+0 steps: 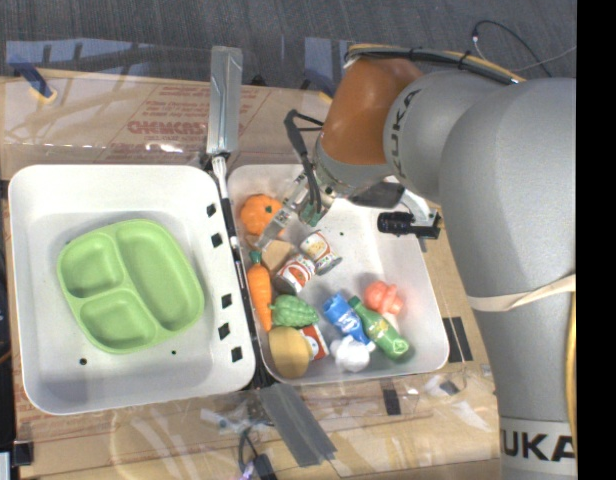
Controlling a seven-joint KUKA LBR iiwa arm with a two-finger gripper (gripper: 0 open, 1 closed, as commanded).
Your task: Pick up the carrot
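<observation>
Here the carrot (259,294) lies along the left wall of the right bin (420,268), tip pointing down, beside a green toy (293,312) and below an orange pumpkin-like toy (257,215). The gripper (293,211) hangs just right of that orange toy, above the carrot; whether it is clenched or released cannot be told. A green divided plate (130,285) sits in the left bin (38,208).

"KUKA" in black caps on the grey arm (508,268), at its base lower right; partial "KU" near wrist. Faint red print on cardboard (168,123), unreadable.
</observation>
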